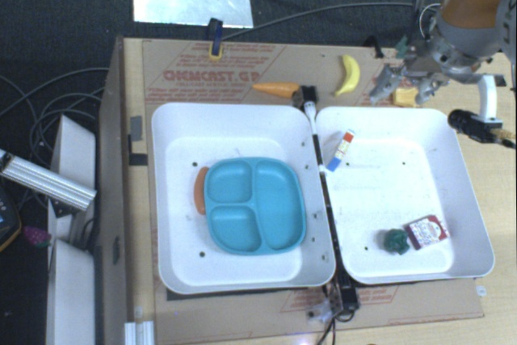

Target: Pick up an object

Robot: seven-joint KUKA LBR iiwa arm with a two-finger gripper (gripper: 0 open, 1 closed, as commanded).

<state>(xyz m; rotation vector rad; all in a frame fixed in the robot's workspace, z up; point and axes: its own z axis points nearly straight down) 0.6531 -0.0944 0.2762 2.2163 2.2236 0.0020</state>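
1. The bench board (242,73) is brown cardboard and bears two white bins side by side.
2. The left bin (182,133) sits well off to the left of the jaws and lower down.
3. The right bin (460,174) lies just below the jaws.
4. A blue plate (254,204) with three parts lies in the left bin.
5. The gripper (408,85) hangs above the board, past the right bin's top edge. Its jaws are spread apart and hold nothing.
6. A banana (349,74) lies just left of the jaws.
7. A carrot (276,90) lies further left.
8. A yellow block (404,98) sits between the jaws.
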